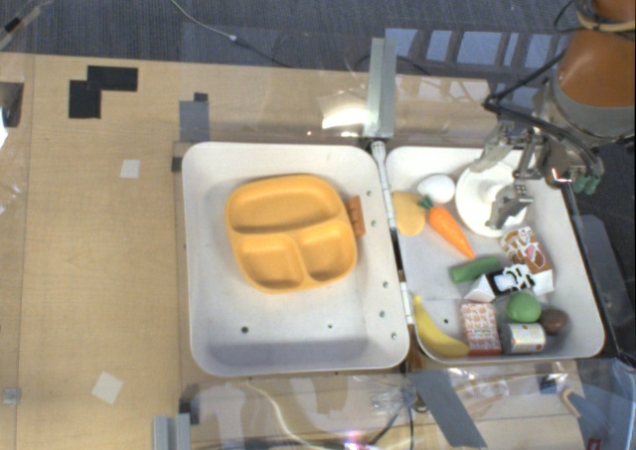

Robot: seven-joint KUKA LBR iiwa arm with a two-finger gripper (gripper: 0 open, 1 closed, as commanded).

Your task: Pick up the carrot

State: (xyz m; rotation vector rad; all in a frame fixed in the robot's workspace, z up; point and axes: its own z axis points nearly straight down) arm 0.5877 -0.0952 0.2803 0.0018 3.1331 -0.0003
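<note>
Orange carrot [450,228] lies untouched in the right bin [588,334], between egg [434,188] and cucumber [476,268]. Gripper [513,202] hovers just beside it, fingers apart and empty; the grasp and lift remain.

Carrot [450,229] hemmed — egg [434,188], cucumber [476,268] adjoining.

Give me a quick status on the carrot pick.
Gripper hovering over right bin, nothing gripped. Carrot lying loose, left of gripper. Egg and cucumber crowd it.
</note>
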